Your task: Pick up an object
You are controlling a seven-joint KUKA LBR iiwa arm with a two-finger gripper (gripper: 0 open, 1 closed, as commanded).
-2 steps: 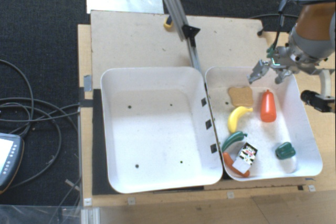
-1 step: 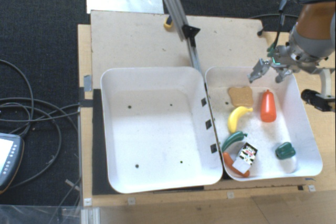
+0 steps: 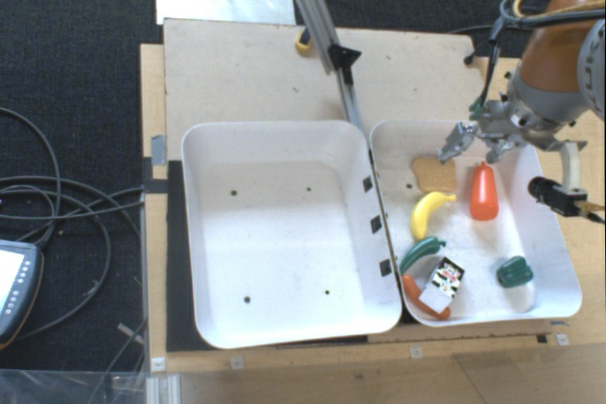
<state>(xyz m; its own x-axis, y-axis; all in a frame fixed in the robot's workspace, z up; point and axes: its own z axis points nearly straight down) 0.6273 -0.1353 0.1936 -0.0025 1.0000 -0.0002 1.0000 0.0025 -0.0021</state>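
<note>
My gripper (image 3: 476,149) hangs over the back of the right bin (image 3: 561,272), fingers spread open with nothing between them. Just below it stands an orange-red carrot-like piece (image 3: 484,192). A flat tan slice (image 3: 434,173) lies to the gripper's lower left, close to one fingertip (image 3: 454,147). A yellow banana (image 3: 429,213) lies in the middle of the bin. Near the front are a dark green pepper (image 3: 514,272), a green pod-shaped piece (image 3: 421,253), and a small black-and-white box (image 3: 442,279) lying on an orange piece (image 3: 423,298).
The left bin (image 3: 218,317) sits beside the right one, sharing a middle wall. A slanted metal pole (image 3: 317,5) runs from the top of the view down to that wall. Cables and a pendant lie on the floor at the left.
</note>
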